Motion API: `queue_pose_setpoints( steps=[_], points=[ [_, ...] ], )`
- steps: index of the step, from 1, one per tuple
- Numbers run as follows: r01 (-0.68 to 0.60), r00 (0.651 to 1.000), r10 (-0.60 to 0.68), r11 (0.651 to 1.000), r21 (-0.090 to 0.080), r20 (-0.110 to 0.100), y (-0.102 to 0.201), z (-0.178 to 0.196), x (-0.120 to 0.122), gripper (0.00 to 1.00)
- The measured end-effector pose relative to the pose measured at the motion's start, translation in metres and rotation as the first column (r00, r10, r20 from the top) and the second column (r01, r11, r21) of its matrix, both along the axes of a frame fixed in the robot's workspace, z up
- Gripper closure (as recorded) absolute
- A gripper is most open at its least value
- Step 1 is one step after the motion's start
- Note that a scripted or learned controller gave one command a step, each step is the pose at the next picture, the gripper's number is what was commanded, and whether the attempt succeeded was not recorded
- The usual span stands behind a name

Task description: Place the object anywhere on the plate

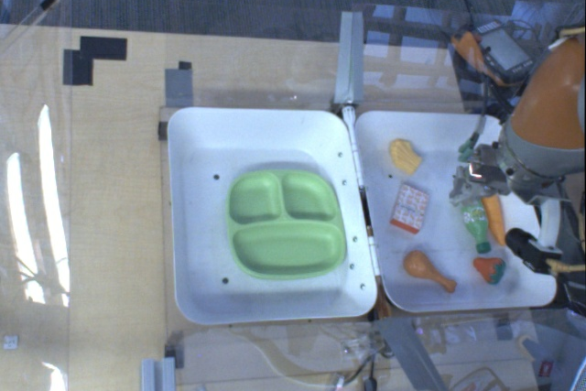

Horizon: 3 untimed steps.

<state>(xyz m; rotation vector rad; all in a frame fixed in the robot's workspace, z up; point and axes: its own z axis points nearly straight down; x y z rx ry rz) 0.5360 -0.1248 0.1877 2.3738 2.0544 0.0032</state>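
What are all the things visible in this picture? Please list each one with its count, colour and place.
Bins: 2, white, side by side on the bench.
Plate: 1, green, three compartments, middle of the left bin.
Yellow toy: 1, yellow, upper part of the right bin.
Box: 1, red and white, centre of the right bin.
Drumstick: 1, brown-orange, lower part of the right bin.
Bottle: 1, green, right bin, under the gripper.
Carrot: 1, orange, beside the bottle.
Small toy: 1, red and green, lower right of the right bin.
Gripper: 1, grey, over the right bin, above the bottle.
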Motion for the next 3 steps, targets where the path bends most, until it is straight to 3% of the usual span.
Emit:
queue_pose_setpoints(
  steps=[1,2,3],
  points=[
    [-0.082,0.997,0.082,0.997,0.001,0.0,0.073,-0.003,0.056,1.0],
    [-0.248,0.969,0.248,0.969,-0.004,0.006,0.007,0.125,0.061,1.0],
    [-0.27,0.963,0.27,0.963,-0.001,0.001,0.08,0.089,0.037,1.0]
  ],
)
